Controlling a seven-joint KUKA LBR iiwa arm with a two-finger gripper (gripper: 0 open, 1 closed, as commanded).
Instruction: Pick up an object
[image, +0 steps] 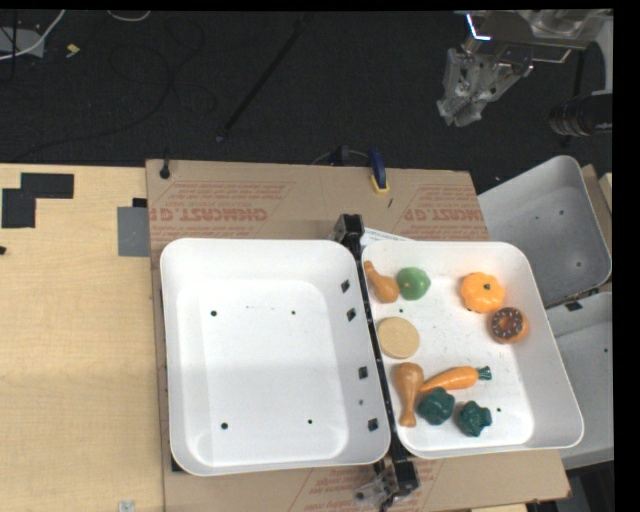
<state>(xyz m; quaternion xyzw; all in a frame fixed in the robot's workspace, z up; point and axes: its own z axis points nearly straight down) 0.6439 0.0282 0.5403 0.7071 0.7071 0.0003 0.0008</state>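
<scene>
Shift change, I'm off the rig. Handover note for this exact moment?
Hand: raised beyond the bench's far edge, above and behind the right bin; nothing seen between its fingers; whether they are open or shut cannot be made out.
Things, all in the right bin: drumstick and green apple at the far left, orange pumpkin, doughnut, tan round biscuit, second drumstick, carrot, two dark green pieces at the near side.
Left bin sits beside it.
Done: nothing picked yet.
Left: descend, grasp one item, lift.
</scene>
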